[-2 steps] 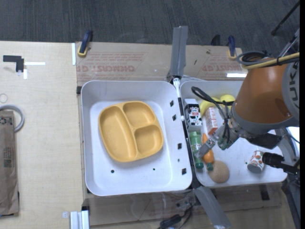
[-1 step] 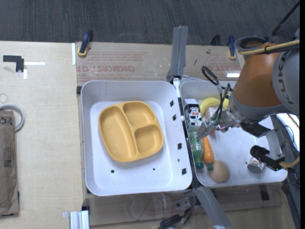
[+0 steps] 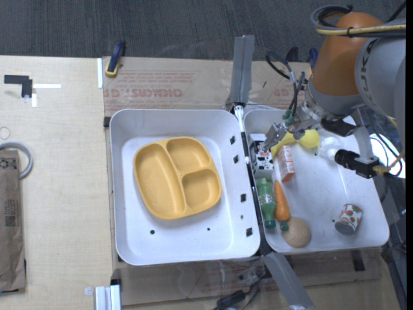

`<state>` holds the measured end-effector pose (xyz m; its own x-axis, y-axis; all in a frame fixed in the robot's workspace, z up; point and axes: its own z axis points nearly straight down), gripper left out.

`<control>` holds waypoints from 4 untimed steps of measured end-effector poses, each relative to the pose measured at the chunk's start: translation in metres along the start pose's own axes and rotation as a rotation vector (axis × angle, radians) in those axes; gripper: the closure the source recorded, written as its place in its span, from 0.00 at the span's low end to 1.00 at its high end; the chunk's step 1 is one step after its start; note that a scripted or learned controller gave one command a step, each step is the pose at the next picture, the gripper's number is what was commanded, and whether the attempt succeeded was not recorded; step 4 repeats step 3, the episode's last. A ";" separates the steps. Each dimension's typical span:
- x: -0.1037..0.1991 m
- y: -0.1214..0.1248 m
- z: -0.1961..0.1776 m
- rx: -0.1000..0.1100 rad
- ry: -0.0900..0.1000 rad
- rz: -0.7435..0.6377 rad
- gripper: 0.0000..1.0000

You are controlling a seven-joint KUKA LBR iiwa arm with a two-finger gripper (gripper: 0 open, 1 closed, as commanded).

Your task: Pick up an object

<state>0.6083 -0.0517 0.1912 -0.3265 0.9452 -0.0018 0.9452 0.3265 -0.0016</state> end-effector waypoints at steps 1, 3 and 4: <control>0.039 -0.120 0.000 0.001 0.002 -0.099 0.00; 0.063 -0.116 0.000 0.000 0.002 -0.284 0.00; 0.063 -0.116 0.000 0.000 0.002 -0.284 0.00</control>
